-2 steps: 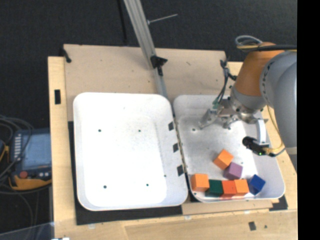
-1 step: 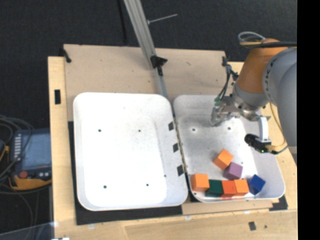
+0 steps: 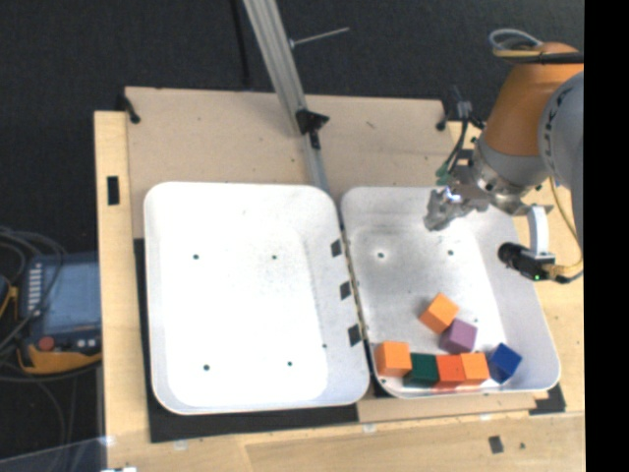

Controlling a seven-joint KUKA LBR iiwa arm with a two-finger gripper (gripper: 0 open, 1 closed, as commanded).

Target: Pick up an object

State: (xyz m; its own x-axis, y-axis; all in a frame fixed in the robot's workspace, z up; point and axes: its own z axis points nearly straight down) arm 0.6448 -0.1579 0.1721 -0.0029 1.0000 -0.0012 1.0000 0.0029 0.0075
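Note:
Several small blocks lie in the near part of the right bin [image 3: 393, 224]: an orange block [image 3: 439, 313], a purple block [image 3: 459, 336], a blue block [image 3: 504, 361], a green block [image 3: 424, 369] and more orange blocks [image 3: 395, 357] along the near wall. My gripper [image 3: 439, 211] hangs over the far part of that bin, well away from the blocks and with nothing visible in it. The arm comes in from the upper right.
The left bin [image 3: 241, 293] sits beside the right one, joined by black clips. A slanted metal rail [image 3: 280, 62] runs from the top down to the gap between the bins. A black cable fitting [image 3: 526, 259] hangs off the wrist at the right bin's edge.

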